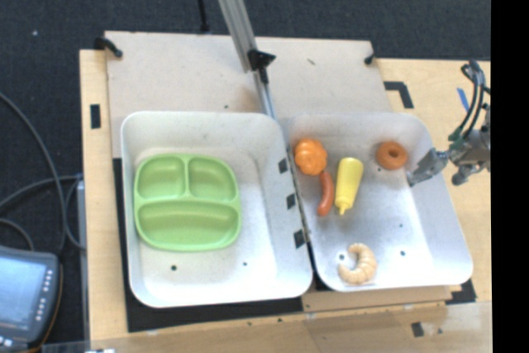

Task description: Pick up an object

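Two white bins side by side on the bench. Left bin (264, 178) holding a green divided tray (187, 202), three compartments, flat on the floor. Right bin (430, 236) with the toy food: orange fruit (311, 156) near the top-left corner, touching the top end of a red-brown sausage (326, 193) just below it. Yellow bottle (348, 184) lying right beside the sausage, roughly parallel. Brown donut (392, 155) further right, near the top-right corner. Croissant (358, 263) down by the front wall, well apart from the rest. Gripper (442, 162) parked at the right rim of the right bin, just beside the donut, not touching it. Nothing between the fingers; how far apart, can't tell.
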Tool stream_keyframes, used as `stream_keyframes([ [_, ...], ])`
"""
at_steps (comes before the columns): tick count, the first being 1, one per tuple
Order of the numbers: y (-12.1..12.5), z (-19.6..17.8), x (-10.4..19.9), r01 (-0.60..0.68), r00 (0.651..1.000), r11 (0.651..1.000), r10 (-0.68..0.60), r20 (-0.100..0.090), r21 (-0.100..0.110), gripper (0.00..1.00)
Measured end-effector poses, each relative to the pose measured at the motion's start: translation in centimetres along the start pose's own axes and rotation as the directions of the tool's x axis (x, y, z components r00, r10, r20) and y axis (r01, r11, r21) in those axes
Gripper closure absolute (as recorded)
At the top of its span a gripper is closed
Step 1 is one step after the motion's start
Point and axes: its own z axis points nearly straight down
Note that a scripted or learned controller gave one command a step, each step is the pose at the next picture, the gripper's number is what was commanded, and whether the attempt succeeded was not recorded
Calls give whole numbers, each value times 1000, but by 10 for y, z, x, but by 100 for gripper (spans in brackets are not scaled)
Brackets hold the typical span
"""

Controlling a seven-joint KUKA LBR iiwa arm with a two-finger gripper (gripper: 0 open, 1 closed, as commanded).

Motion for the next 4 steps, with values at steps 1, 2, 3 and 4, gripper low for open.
stream_keyframes([
  [1,-16,136,108,7,1000,1000,-7,-4,8,0],
  [2,-24,176,114,0,1000,1000,0,0,4,0],
  [3,-23,174,114,-3,1000,1000,3,-1,1,0],
  [4,-27,70,137,5,1000,1000,-5,0,-7,0],
])
